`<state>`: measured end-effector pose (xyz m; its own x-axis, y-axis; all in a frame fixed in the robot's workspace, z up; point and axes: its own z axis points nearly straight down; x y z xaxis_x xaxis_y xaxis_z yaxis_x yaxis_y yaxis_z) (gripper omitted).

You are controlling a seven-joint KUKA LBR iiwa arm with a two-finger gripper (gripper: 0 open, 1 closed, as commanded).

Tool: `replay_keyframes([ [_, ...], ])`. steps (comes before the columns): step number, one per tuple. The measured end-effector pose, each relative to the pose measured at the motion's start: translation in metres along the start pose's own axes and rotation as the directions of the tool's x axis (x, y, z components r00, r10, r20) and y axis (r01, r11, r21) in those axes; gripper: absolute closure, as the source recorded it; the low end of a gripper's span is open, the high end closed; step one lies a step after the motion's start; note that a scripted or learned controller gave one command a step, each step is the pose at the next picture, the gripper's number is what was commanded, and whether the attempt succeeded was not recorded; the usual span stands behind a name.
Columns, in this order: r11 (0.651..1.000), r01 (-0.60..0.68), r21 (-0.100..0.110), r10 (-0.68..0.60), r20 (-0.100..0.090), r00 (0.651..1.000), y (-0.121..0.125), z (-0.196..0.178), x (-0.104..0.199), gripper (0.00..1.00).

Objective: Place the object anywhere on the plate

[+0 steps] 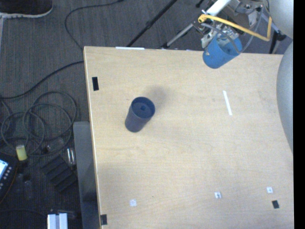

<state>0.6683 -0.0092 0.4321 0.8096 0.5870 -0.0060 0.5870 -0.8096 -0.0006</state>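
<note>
Gripper (220, 31) high over desk (190, 151) far edge, fingers clamped on tilted blue cup (221, 53), lifted clear. Second, darker cup (139, 113) upright mid-desk, well apart. Can't pick out any plate. Judgement: pick done; carry and placing left.

A dark blue cylinder (139, 113) stands on the wooden tabletop (190, 147).

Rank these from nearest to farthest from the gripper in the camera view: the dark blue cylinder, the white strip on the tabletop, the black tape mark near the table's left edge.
Measured from the gripper at the table's top edge:
1. White strip, just below the gripper, right of centre.
2. Dark blue cylinder, mid-table, down and left.
3. Black tape mark, by the left edge, farthest across.
</note>
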Motion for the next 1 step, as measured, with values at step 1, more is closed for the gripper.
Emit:
replay_keyframes([
  [1, 0.910, -0.415, 0.003, 0.415, -0.001, 0.910, -0.0704, 0.0000, 0.0328, 1.00],
])
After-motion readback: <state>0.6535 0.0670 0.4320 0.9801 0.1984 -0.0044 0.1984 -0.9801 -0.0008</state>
